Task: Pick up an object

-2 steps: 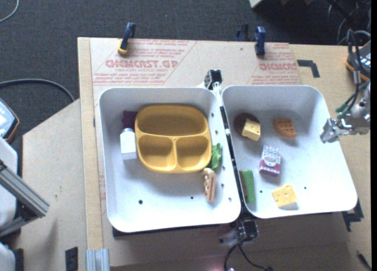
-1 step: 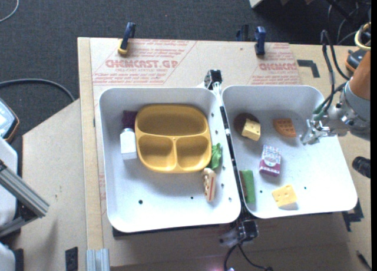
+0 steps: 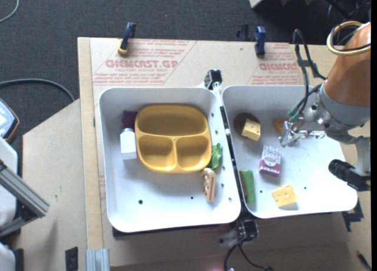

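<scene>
Bench holds two bins; in your right bin (image 3: 330,205) the end effector (image 3: 293,135), grip state unreadable, hovers just up-right of the red-white packet (image 3: 270,161), whose long axis runs top-to-bottom.

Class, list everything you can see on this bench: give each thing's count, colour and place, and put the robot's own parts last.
Bins: 2, white, side by side.
Divided tray: 1, yellow, left bin.
Small bottle: 1, white, left of tray.
Hot dog toy: 1, tan, below tray.
Cheese wedges: 2, yellow, right bin.
Small carton: 1, red and white, right bin centre.
Green stick: 1, right bin's left edge.
Clamps: 2, blue, board's top edge.
Gripper: 1, grey, over right bin.
</scene>
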Robot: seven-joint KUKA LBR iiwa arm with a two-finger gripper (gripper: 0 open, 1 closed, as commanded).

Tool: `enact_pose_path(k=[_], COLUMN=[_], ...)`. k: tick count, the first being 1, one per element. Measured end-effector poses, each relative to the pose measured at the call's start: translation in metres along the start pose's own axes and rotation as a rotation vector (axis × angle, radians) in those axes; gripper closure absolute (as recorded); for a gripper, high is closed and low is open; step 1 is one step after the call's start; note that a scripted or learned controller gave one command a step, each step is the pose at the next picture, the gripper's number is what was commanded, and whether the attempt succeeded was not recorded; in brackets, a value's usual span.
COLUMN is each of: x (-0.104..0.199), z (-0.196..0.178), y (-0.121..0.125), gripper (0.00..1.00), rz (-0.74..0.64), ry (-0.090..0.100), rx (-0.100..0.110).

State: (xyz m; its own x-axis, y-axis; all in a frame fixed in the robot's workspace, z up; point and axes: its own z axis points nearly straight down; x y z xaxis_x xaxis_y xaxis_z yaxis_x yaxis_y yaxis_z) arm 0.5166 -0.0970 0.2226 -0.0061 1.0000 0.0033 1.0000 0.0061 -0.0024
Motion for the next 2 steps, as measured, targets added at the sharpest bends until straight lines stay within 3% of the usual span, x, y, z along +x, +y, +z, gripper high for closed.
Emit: enact_pose_path(k=[1, 2], x=[0.052, 0.05], z=[-0.012, 0.008], y=[0.015, 0.008], gripper=[1.0, 1.0], rz=[0.0, 0.007], ry=[-0.003, -0.002], rx=[-0.006, 0.002])
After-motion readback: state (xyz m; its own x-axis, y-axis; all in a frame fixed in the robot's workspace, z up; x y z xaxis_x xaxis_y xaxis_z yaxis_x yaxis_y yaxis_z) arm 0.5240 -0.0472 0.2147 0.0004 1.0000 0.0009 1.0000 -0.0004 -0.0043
